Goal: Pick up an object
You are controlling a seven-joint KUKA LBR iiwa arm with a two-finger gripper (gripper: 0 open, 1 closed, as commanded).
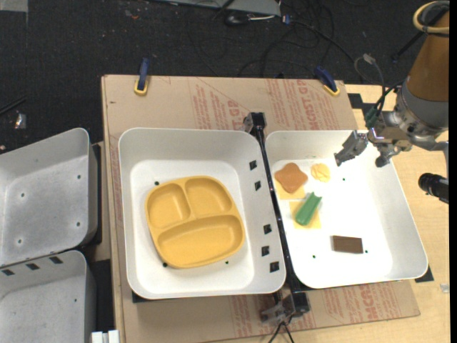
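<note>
1. While the arm [428, 70] reached in over the right bin [378, 263], its gripper [365, 151] hung above that bin's far right corner, fingers apart and holding nothing.
2. A brown round piece [290, 178], a small yellow piece [320, 171] and a green piece [308, 209] lay near the bin's left edge.
3. A dark brown block [347, 244] lay nearer the front edge.
4. A yellow tray [194, 221] sat in the left bin [143, 148].

You look down on a cardboard-covered tabletop [214, 95] held by two clamps [142, 84]. Dark speckled floor [64, 41] surrounds it, with cables [285, 20] trailing behind.
</note>
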